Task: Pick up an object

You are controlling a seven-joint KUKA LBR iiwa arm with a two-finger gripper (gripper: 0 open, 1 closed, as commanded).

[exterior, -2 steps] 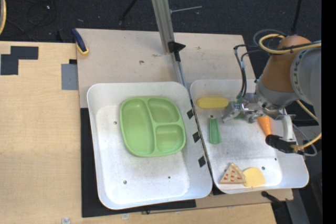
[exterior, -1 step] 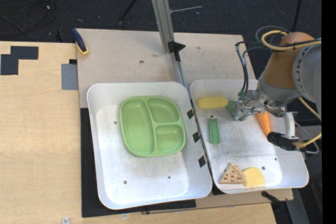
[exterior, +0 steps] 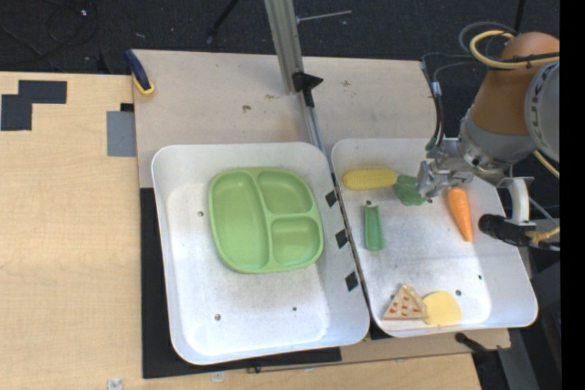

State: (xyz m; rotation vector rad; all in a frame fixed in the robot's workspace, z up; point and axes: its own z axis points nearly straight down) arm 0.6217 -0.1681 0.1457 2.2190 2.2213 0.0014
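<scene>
My gripper (exterior: 433,181) hangs low over the upper part of the right bin (exterior: 498,292), coming in from the right under the orange-banded wrist. Just left of it, and touching or nearly touching, is the green end (exterior: 408,191) of a yellow corn cob (exterior: 369,178) that lies on its side. An orange carrot (exterior: 460,213) lies just right of and below the gripper. A green pickle-like stick (exterior: 373,227) rests near the bin's left wall. A pizza slice (exterior: 404,304) and a yellow cheese piece (exterior: 444,309) sit at the front.
The left bin (exterior: 183,306) holds a green divided plate (exterior: 266,219). An aluminium post (exterior: 281,23) stands behind the bins. Black clips (exterior: 340,237) line the seam between the bins. A wooden table (exterior: 64,233) spreads to the left.
</scene>
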